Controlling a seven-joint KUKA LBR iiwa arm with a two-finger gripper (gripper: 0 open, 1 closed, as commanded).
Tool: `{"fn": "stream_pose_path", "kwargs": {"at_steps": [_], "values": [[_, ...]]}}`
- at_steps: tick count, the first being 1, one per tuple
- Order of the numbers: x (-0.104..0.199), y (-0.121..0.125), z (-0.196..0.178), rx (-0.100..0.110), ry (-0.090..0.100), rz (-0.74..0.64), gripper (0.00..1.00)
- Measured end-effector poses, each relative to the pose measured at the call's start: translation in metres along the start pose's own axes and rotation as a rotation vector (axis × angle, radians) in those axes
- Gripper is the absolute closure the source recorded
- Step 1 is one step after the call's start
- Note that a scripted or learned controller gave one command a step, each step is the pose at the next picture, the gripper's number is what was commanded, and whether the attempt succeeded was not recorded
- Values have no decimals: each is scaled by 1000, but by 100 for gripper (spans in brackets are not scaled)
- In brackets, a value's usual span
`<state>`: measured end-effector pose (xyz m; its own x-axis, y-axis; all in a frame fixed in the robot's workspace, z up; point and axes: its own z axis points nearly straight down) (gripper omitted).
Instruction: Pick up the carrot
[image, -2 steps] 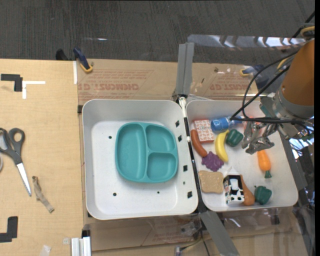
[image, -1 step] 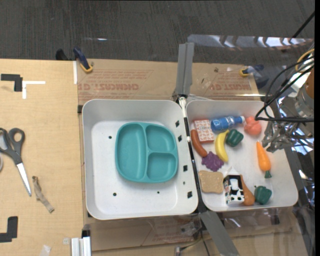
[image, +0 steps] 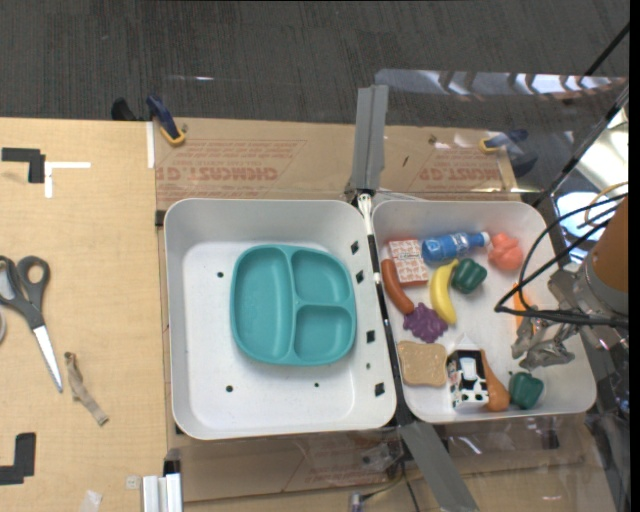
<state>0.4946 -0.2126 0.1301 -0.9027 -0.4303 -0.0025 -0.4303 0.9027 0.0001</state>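
Note:
The carrot (image: 497, 393), a short orange piece, lies near the front edge of the right bin (image: 560, 405). It is wedged between a black-and-white carton (image: 463, 378) and a green toy vegetable (image: 526, 388). My gripper (image: 543, 345) hangs over the right side of that bin, up and to the right of the carrot and apart from it. It sits just above the green vegetable. The arm's grey wrist and cables (image: 590, 290) come in from the right.
The right bin also holds a bread slice (image: 423, 363), purple grapes (image: 426, 323), a banana (image: 442, 295), a sausage (image: 396, 285), a green pepper (image: 467, 275), a blue bottle (image: 455, 245), a small box (image: 406, 260) and a salmon-coloured item (image: 506, 252). A teal divided plate (image: 295, 305) lies in the left bin (image: 190, 330).

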Motion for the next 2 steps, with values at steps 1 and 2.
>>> {"fn": "stream_pose_path", "kwargs": {"at_steps": [1, 2], "values": [[-26, 49, -46, 0, -2, -90, 100], [-93, 113, -61, 0, -1, -153, 100]]}}
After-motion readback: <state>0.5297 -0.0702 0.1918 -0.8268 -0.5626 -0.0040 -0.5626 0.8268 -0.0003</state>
